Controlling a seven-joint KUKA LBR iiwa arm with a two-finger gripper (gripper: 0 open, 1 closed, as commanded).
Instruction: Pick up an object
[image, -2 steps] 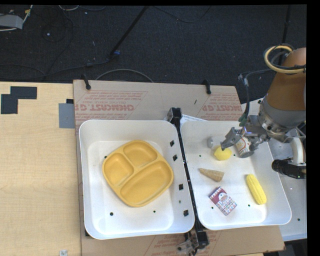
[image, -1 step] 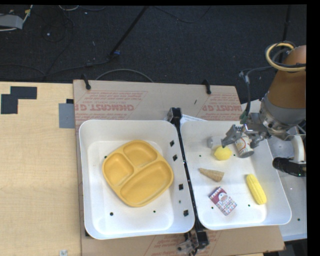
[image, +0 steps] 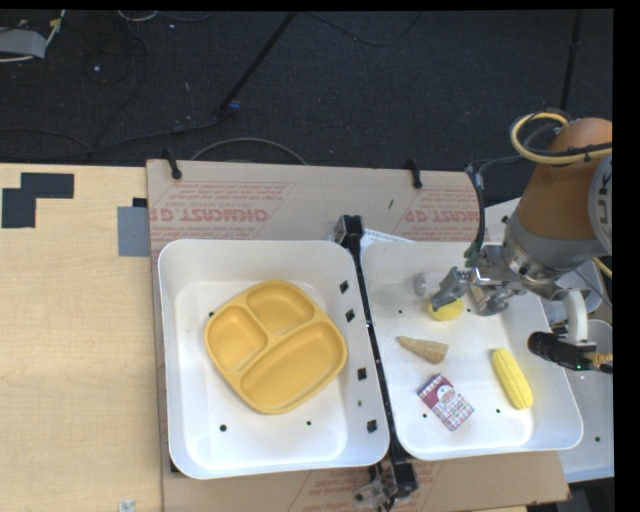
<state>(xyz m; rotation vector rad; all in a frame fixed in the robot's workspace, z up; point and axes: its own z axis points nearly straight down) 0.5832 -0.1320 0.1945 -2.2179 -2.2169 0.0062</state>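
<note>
Overhead view of the bench, with the gripper lowered into the right bin near its far wall. A small yellow piece, rounded and lemon-like, lies directly beneath and partly between the fingers; whether they have closed on it or merely straddle it cannot be told at this scale. Judged by appearance, the piece is a light, rigid plastic toy with a smooth, somewhat slippery skin, so the surest hold is across its widest middle, fingers on opposite flanks, since a pinch near either end would likely squirt it out. The other candidates lie nearer the camera than the gripper: a tan wedge just below it, probably light and stiff, best taken across its flat faces; a small red and white card pack farther out, thin and flat, hard to get under; and a yellow corn cob below and toward the arm's side, stiff and long, best gripped across its narrow width. A yellow divided plate sits in the left bin, well apart from the gripper.
</note>
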